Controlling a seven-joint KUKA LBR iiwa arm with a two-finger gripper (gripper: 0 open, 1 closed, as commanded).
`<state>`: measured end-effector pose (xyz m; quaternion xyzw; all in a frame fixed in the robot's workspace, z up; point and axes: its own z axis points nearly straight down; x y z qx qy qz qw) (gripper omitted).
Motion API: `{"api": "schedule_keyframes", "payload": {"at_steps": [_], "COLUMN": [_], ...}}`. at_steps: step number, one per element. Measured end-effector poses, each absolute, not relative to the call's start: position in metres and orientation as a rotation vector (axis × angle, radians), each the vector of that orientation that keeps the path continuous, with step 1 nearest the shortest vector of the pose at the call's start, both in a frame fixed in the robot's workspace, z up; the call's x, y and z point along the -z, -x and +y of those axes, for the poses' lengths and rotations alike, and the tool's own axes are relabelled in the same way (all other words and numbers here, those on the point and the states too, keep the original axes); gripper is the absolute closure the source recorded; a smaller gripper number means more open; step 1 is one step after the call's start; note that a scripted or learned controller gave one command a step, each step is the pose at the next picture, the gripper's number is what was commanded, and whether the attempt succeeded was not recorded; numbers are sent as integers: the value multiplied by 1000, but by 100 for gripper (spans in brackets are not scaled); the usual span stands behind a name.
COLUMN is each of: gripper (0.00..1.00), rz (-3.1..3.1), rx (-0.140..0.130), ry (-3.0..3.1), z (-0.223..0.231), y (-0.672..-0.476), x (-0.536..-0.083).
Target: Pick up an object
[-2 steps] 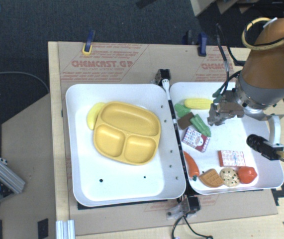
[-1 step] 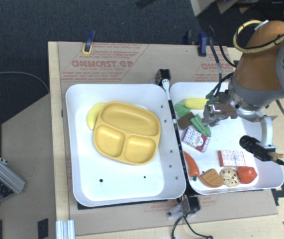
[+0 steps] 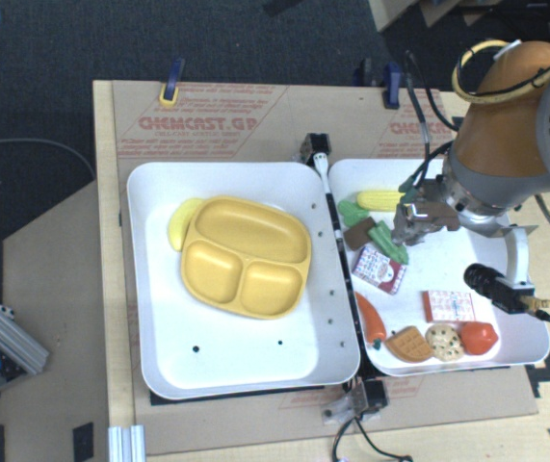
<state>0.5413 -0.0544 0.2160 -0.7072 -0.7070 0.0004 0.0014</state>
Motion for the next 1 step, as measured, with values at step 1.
{"api": "schedule_keyframes", "payload": {"at_steps": [1], "gripper": [100], "rz": [-2221], "rx": [0], "ry": [2222], "z": [-63], "y": [-543], "x": [-216]}}
